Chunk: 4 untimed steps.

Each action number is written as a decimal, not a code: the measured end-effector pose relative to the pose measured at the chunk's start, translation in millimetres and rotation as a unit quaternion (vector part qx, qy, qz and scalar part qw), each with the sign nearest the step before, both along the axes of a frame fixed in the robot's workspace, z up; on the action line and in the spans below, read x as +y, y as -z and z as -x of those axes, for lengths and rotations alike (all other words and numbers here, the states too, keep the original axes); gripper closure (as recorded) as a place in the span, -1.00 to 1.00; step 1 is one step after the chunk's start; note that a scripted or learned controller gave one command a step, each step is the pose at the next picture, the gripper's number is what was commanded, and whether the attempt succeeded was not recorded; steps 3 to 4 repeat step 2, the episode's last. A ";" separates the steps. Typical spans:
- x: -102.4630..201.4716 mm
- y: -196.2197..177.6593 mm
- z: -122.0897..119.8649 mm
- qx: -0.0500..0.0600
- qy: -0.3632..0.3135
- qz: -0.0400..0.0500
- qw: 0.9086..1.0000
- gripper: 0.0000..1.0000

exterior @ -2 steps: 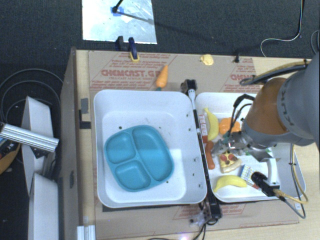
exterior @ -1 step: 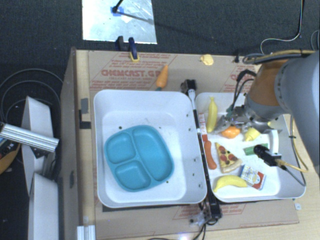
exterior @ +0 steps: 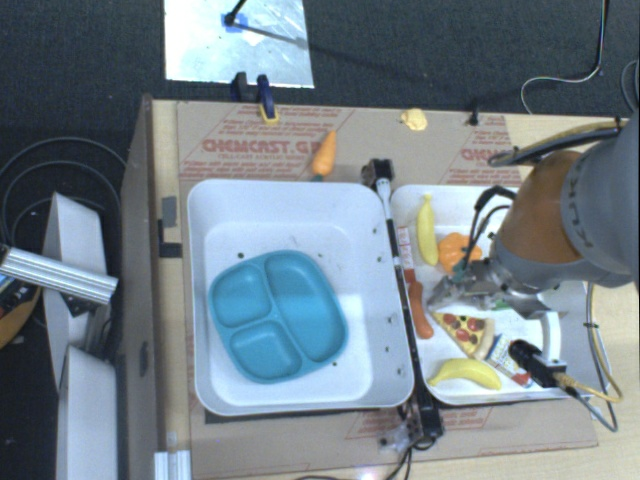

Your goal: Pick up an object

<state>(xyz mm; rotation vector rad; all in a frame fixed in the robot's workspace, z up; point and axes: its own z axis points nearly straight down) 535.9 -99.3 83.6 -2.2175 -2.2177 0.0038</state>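
Fingers: the fingers (exterior: 447,290) sat low in the right bin (exterior: 455,204); spread or pressed together could not be told.
Beneath: pizza slice (exterior: 466,330), red piece (exterior: 420,320).
Nearby: orange fruit (exterior: 453,248), upper banana (exterior: 427,230), lower banana (exterior: 466,372).
Left bin (exterior: 210,228): blue divided plate (exterior: 277,314).
Surface (exterior: 290,143): carrot (exterior: 323,155).

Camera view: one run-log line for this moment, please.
arm: over right bin | tool: low among toys by pizza slice | grasp: none seen | left bin: blue divided plate
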 end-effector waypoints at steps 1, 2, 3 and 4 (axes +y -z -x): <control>-18.1 -2.0 -79.2 -0.007 -0.003 0.002 1.000 -1.00; -17.5 -11.8 -76.5 -0.005 -0.004 0.002 1.000 1.00; -17.5 -11.8 -76.5 -0.005 -0.004 0.002 1.000 1.00; -17.5 -11.8 -76.5 -0.005 -0.004 0.002 1.000 1.00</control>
